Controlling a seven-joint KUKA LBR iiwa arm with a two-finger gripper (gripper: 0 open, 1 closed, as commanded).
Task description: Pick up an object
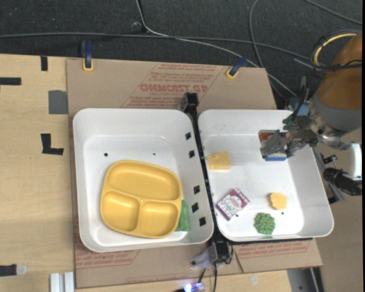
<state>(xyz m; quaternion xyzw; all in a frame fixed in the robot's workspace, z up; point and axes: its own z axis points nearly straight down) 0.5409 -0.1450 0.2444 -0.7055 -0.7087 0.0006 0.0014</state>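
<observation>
The left white shallow bin (85,163) was taken up largely by a yellow plastic plate with three compartments (141,198), laid flat on the floor. A thin green item (183,216) was wedged between that plate's right edge and the bin wall, and what it was could not be told. The dark divider (198,163) where the two bins met was seen between them.

In the right white shallow bin (310,224) the loose candidates for picking were scattered well apart, which would be judged helpful for a single grasp. A pale yellow wedge like a piece of cheese (218,161) was placed near the divider. Nearer the front edge, a small pink and white printed packet (232,204) was lying tilted, a green bumpy lump like broccoli (264,223) was set close to the front wall, and a small orange-yellow rounded piece (278,201) was resting just above it.

The two-finger gripper (274,146) was held over the upper right part of that bin, reached in from the right by the grey arm with its orange band (340,72). Whether the claw was released or clenched could not be told, since the tips were blurred and dark; a bluish patch was seen at them, but nothing could be confirmed as grasped. It was judged that no object had yet been lifted clear, and that the cheese-like wedge was the nearest target.
</observation>
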